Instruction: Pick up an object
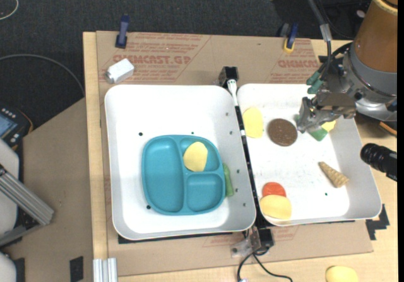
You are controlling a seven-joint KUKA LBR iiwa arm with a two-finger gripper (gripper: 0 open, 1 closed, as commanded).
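Cardboard covers the bench [189, 53] under two white bins; the end effector [314, 122] sits low in the right bin [353, 205], over a green-yellow object [323, 129] beside a brown disc [282, 132]; its grip state cannot be told.

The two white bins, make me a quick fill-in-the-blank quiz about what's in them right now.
1. The blue divided tray lies in the ____ bin.
2. The yellow piece on that tray sits in its upper ____ compartment.
3. The brown disc lies just ____ of the tool.
4. The cone lies in the ____ bin.

Missing words: left; right; left; right
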